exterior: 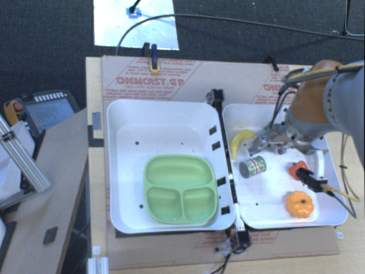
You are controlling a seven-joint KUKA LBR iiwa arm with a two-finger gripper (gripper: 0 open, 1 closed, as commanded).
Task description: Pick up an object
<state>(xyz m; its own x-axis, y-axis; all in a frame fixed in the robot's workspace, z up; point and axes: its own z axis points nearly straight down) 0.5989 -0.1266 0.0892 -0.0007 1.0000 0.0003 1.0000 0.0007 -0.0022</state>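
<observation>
here, counted four loose items in the right bin (268, 201), all resting on its white floor. one yellow banana (240, 140) in the far left part of that bin, close beside the dividing wall, curved and lying flat. one gripper (263, 143) just beside the banana's right end, low over the bin floor and turned toward it; cannot tell whether touching. cannot tell either whether the tool is spread or pressed together, too small and cluttered to read. one can (252, 166) with a green label and silver ends, on its side, just on the near side of the banana and the gripper, apart from both. one small orange-red item (296, 168) to the right of the can, partly hidden by robot hardware; kind not determinable. one orange pumpkin (300, 204) with a dark stem, toward the near right corner, well apart from the banana.

one grey arm (342, 104) reaching in from the right, with one orange band (311, 99) above the wrist, covering the far right part of the bin.

one left bin (165, 127), holding one green plate (179, 187) with three compartments, set in its near half. several black clips (215, 145) along the seam between the two bins. one cardboard sheet (188, 79) with red print under both bins. one yellow-handled clamp (154, 61) at its far edge. one teach pendant (50, 112) off to the left, well apart from the bins.
</observation>
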